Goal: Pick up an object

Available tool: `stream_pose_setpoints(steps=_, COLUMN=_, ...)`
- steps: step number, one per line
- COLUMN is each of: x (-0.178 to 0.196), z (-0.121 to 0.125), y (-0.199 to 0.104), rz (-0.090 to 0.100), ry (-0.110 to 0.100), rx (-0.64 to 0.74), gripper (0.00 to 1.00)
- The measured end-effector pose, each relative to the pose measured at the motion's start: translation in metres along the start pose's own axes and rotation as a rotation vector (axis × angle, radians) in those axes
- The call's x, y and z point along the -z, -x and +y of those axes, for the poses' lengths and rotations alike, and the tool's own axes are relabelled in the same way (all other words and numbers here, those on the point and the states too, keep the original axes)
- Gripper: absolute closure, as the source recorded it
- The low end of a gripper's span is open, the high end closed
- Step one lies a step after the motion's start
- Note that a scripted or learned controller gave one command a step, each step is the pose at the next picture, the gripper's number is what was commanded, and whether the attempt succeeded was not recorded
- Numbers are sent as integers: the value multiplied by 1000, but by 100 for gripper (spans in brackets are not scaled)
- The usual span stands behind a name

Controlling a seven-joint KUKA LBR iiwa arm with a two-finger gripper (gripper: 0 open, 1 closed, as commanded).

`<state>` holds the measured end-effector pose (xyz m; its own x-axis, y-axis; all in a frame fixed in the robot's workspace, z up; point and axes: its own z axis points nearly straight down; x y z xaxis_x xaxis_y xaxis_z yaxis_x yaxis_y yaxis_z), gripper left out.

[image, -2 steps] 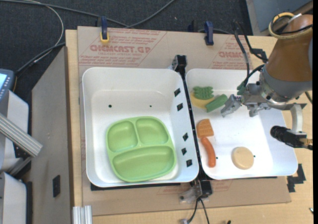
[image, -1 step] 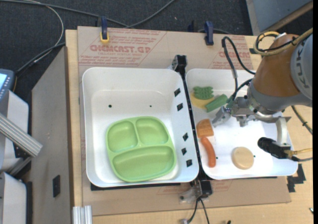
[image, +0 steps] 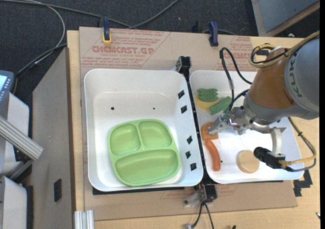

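Observation:
The right white bin holds several small items. A green leafy piece lies on a yellow piece at the back left, with a darker green block beside them. An orange curved piece and an orange-red sausage shape lie along the bin's left wall. A tan round disc sits near the front. My gripper hangs low in this bin, just right of the orange curved piece and below the green block. I see nothing held in it.
The left white bin holds a light green divided plate. A black divider strip runs between the bins. The arm's grey and orange body covers the right bin's back right part, and cables loop above it.

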<state>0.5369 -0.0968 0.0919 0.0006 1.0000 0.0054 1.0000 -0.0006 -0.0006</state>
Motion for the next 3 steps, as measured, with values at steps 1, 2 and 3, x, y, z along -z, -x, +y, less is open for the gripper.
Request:
stream_pose_setpoints(steps=1, x=15, z=3, y=1, rz=-4, ry=13, rx=0, gripper=100)
stream_pose_setpoints(steps=2, x=63, z=-1, y=7, rz=-6, ry=4, rx=0, gripper=100)
stream_pose_setpoints(steps=3, x=125, z=1, y=0, rz=-6, ry=8, rx=3, gripper=100)
